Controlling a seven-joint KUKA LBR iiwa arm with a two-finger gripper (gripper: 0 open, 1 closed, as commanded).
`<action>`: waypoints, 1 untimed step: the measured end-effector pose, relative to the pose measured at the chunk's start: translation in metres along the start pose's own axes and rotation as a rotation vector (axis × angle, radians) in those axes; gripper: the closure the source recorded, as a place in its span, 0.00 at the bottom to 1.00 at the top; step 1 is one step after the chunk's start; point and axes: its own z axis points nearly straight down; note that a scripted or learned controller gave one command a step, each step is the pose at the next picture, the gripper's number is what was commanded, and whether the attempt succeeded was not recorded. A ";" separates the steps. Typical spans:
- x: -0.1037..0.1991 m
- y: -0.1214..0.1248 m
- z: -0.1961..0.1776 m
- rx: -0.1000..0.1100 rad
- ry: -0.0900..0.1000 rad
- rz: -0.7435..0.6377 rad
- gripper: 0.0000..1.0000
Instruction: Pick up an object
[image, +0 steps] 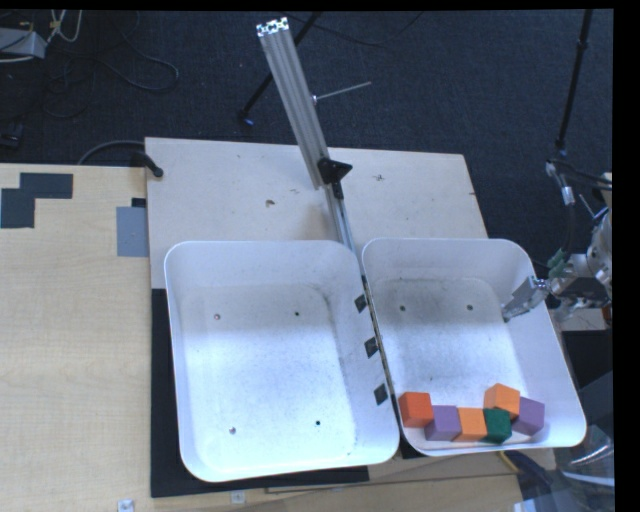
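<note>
Several small blocks lie in a cluster at the near edge of the right bin (450, 320): an orange block (415, 407), a purple block (443, 422), a second orange block (472, 422), a green block (497, 425), a third orange block (503, 399) and another purple block (530, 414). My gripper (523, 297) sits at the right rim of that bin, well above and behind the blocks, with nothing seen in it. The rest of the arm is mostly cut off at the right.
The left bin (200, 300) sits beside the right one, with a divider and black clips between them. A slanted aluminium post (300, 110) rises from the far end of the divider. Pale bench board lies behind and left.
</note>
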 end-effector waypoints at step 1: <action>0.000 0.000 -0.010 0.000 0.000 -0.001 1.00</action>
